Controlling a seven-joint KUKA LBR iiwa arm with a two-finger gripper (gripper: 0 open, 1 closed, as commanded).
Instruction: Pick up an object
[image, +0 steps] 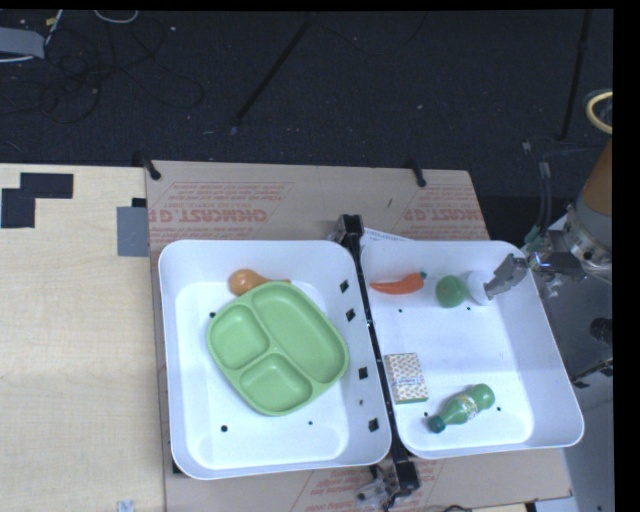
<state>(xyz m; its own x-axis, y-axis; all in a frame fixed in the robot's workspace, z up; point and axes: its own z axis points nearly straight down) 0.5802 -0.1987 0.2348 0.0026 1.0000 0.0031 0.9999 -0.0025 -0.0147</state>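
Gripper (497, 281) hangs at the right bin's (560, 400) far right edge, just beside the green ball (451, 291). Jaws look empty; open or closed, I cannot tell. Best play: centre over the ball, drop straight, clear of the carrot (397, 285).

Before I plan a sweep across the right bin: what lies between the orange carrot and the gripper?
In the camera view, a green ball lies between the carrot and the gripper, close beside the gripper's tip.

Both white bins (170, 330) sit on a brown cardboard sheet (300, 200), beside what seems a light wooden benchtop (70, 350).
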